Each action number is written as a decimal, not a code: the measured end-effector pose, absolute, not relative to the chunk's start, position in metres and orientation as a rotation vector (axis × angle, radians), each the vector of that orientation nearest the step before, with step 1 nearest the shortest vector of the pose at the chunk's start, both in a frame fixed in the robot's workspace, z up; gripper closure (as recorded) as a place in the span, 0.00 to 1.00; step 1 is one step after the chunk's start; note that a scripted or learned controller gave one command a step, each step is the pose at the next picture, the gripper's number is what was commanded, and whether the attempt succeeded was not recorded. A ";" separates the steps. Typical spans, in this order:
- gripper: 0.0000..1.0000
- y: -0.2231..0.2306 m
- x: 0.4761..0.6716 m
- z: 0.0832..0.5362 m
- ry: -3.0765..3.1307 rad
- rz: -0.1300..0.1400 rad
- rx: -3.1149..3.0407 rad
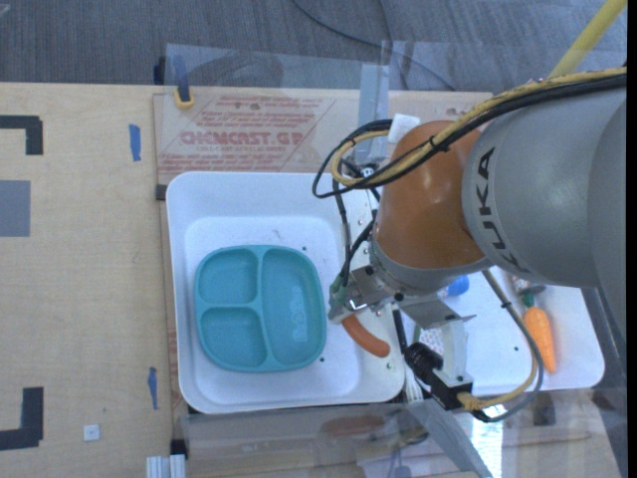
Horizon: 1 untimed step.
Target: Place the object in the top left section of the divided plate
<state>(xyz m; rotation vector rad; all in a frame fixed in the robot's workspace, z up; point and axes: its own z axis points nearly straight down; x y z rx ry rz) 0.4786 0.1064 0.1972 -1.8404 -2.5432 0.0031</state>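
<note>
A teal divided plate [261, 308] with three sections lies in the left bin [199, 207]. Just right of the plate, near the wall between the bins, lies an orange-brown sausage-shaped object [367, 338]. My gripper [350, 304] hangs directly above and slightly left of that object, close to the plate's right rim. The arm's orange band and wrist hide most of the gripper. All three plate sections show bare teal.
An orange carrot [538, 338] lies in the right bin [577, 366], near its right side. A small blue object [457, 287] peeks out beside the wrist. The arm's bulk and cables cover the middle and upper right of the view.
</note>
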 end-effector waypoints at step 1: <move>1.00 0.185 0.479 0.190 -2.719 -0.001 -1.576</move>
